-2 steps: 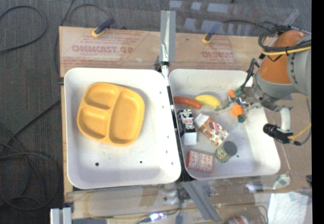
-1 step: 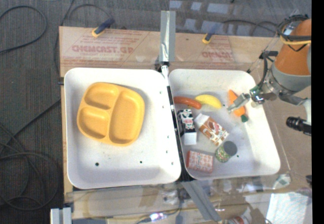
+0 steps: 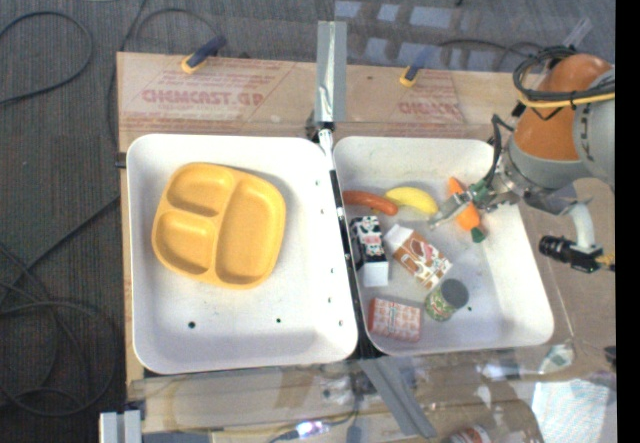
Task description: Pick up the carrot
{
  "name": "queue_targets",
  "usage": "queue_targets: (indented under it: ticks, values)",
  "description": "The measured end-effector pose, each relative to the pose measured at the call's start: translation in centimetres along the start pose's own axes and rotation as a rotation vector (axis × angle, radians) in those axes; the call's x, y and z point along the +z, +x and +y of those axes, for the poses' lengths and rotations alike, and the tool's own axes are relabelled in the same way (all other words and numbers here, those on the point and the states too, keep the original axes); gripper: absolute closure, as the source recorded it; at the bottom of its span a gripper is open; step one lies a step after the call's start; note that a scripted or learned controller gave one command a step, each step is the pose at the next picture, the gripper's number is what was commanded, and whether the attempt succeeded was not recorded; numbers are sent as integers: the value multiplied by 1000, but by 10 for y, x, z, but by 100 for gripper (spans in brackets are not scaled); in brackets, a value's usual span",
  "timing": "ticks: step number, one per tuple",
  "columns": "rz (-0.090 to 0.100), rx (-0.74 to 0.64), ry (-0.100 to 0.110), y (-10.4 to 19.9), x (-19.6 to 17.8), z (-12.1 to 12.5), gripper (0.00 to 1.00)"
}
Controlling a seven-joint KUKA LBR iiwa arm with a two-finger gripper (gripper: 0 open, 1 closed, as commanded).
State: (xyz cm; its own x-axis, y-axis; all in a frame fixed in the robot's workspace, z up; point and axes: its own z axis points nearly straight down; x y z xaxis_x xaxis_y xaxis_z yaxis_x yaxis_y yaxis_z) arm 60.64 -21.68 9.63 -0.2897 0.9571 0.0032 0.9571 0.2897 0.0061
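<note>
We find the carrot (image 3: 466, 208) near the right bin's (image 3: 520, 326) far right corner, its long axis running from far edge toward near edge. The gripper (image 3: 480, 197) meets it from the right; whether it grips, we cannot tell

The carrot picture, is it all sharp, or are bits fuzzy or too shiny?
Camera view: soft all over, so the carrot and the gripper beside it smear together; the white right bin looks bright and washed out; the yellow tray casts only a faint shadow; the bottom edge is blurry.
</note>
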Motion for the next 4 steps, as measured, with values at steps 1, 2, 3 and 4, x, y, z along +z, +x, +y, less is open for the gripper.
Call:
queue_targets:
  ticks: [1,2,3,4]
  values:
    - [0,-1,1,1,-8,0,100]
    - [-4,-66,6,29,-124,43,100]
    - [-4,-68,6,31,-133,44,100]
    - [-4,-70,5,32,-142,45,100]
